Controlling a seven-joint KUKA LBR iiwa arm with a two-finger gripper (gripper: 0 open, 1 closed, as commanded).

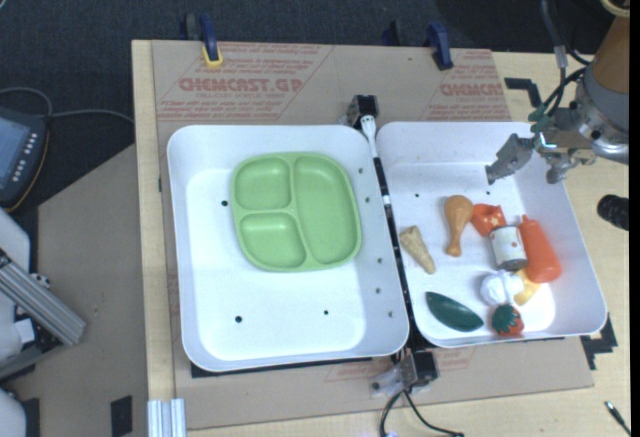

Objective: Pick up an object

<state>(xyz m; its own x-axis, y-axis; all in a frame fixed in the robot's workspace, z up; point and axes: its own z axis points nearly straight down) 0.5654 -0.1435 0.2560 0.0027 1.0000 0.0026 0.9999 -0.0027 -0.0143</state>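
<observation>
The hand (528,158) hangs over the upper right part of the right bin (440,150), its two fingers spread wide with nothing between them. The toy food lies below it in the same bin. Nearest, down and to the left of the hand, is a chicken drumstick (457,221), and just beside that a red-orange piece (488,219). Directly below the hand stand a small grey-and-white can (507,247) and an orange carrot (540,250), touching each other. Farther down are a white egg-like piece (494,289), a strawberry (507,320) and a dark green leaf-shaped piece (453,311). A tan cone (418,248) lies lower left of the hand, near the bin's left wall. Far to the hand's left, the left bin (200,255) holds a green divided plate (297,211). Both bins rest on the tabletop (160,95).
</observation>
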